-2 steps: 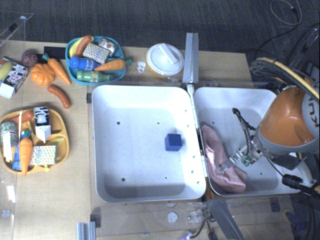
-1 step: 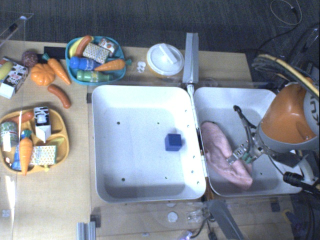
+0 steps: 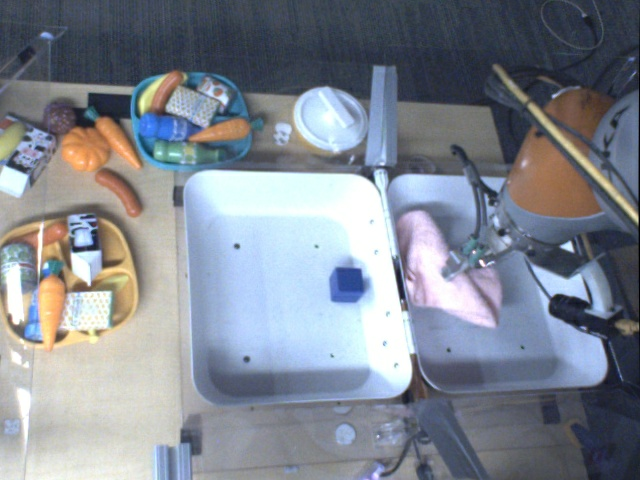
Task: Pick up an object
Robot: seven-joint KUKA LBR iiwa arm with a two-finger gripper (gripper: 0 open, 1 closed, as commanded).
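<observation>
Wooden desk (image 3: 150, 368) bearing two white bins side by side. Blue cube (image 3: 347, 284) lying alone near middle of left bin (image 3: 250, 368). Pink cloth (image 3: 440, 268) crumpled in right bin (image 3: 520, 363). Tool (image 3: 468, 258) down at cloth's right edge, touching it; finger state impossible to tell.

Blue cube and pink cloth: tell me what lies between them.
In the camera view, bare white bin floor, then the two bins' adjoining rims, separate the blue cube from the pink cloth.
</observation>
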